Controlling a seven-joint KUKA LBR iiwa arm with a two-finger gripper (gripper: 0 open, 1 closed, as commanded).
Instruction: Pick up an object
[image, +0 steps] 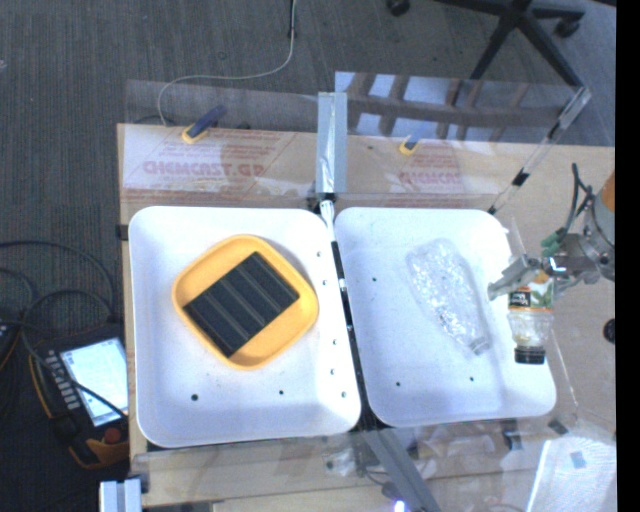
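Small bottle at the right bin's right rim, with the gripper right over it.

The gripper (535, 272) sits at the right edge of the right bin (400, 385), and a small clear bottle (529, 322) with a dark cap and a printed label hangs or stands just below it. The bottle's top seems to sit between the fingers, but I cannot tell whether they are clamped on it or loose. It looks light, stiff and smooth, so likely slippery; the labelled body offers the surest hold. A crumpled clear plastic bag (447, 290) lies in the same bin, soft, limp and hard to pinch. The left bin (160, 400) holds a yellow tray with a dark ribbed insert (245, 302), broad and flat. The bins are smooth white plastic on a table (230, 170) over grey carpet.
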